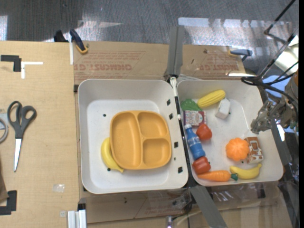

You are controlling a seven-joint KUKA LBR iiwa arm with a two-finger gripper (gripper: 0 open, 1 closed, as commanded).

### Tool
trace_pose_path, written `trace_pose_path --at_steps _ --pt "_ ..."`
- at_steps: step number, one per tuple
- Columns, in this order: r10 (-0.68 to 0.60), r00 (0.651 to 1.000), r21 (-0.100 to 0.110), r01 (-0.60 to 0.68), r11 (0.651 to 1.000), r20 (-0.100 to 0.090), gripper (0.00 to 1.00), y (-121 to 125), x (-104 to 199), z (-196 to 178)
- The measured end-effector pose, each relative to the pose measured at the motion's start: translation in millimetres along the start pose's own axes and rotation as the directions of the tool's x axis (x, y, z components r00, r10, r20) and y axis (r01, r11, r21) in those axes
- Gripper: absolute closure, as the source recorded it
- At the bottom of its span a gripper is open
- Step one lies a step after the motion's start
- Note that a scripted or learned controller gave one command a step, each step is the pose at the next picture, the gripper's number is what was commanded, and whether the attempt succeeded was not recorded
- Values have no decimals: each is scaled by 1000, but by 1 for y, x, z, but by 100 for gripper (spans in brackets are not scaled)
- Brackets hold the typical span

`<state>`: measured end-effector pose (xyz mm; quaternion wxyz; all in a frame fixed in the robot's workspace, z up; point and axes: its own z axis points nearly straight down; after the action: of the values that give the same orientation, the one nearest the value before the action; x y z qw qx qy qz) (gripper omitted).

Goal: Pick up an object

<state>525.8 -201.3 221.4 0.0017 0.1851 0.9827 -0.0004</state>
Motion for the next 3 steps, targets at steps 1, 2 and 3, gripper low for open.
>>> trace_pose_path --at_steps 1,2,3 --pt "0 1000 0 0 1000 -1 0 0 0 0" --pt "-50 999 -1 50 999 1 0 2 -24 129" --pt "60 997 -10 -60 998 50 0 -29 22 116"
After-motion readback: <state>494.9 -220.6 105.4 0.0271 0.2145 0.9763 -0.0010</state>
